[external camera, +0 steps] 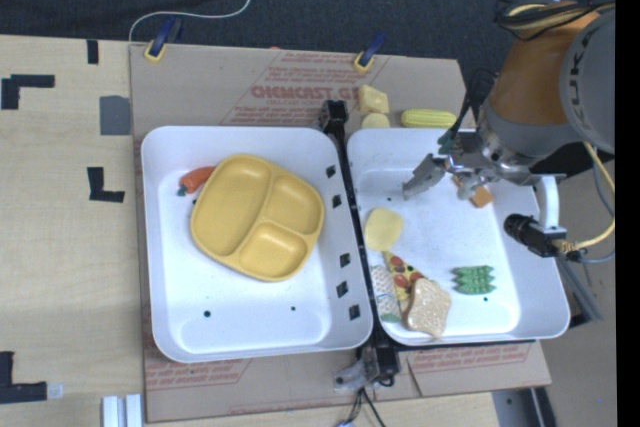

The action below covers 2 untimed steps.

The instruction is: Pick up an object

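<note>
**Step in hand: positioning over a target in the right bin.**

1. Status. The gripper [452, 183] hangs over the far part of the right bin [440, 245]. Its fingers [422, 178] are spread wide and nothing lies between them. No object is picked up yet.

2. Candidate objects. All lie on the floor of the right bin:
   - a pale yellow piece [383, 228], near the left wall, closest to the gripper;
   - a green piece [473, 279], alone towards the near right;
   - a pizza slice [398, 277] and a bread slice [430, 307], touching each other at the near left.

3. Recommended target. Choose the green piece or the pale yellow piece. Each appears to have bare floor around it, so both fingers can descend without striking a neighbour. The pizza and bread slices look flat and overlap; a grasp there is likely to slip or to lift two items.

4. Approach. Centre the gripper above the target before descending. Align the fingers across the narrower dimension of the target. For the pale yellow piece, keep the left finger away from the bin wall.

5. Closure. Descend until the fingertips straddle the object close to the floor, then close. Lift straight up.

6. Exclusions. Ignore the yellow divided plate [258, 216] in the left bin [170, 295] and the corn cob [428, 118] on the counter beyond the bins.
</note>
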{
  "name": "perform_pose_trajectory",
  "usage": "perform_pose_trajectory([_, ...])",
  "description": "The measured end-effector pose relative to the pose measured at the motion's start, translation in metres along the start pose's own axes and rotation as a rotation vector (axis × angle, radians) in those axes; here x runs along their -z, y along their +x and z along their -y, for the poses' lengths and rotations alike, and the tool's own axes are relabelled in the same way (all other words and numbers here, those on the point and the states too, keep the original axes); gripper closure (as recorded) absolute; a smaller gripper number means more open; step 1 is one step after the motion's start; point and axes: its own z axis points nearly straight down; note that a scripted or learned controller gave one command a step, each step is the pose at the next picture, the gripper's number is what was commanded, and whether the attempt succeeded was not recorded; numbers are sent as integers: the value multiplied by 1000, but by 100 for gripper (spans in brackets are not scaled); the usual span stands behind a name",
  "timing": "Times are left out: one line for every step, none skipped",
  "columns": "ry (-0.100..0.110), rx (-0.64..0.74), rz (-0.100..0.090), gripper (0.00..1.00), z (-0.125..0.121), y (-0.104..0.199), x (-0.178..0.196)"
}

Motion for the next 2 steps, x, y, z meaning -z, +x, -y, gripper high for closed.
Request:
perform_pose_trajectory([-2, 0, 3, 0, 19, 17, -119])
perform_pose_trajectory([-7, 2, 2, 0, -51, 16, -114])
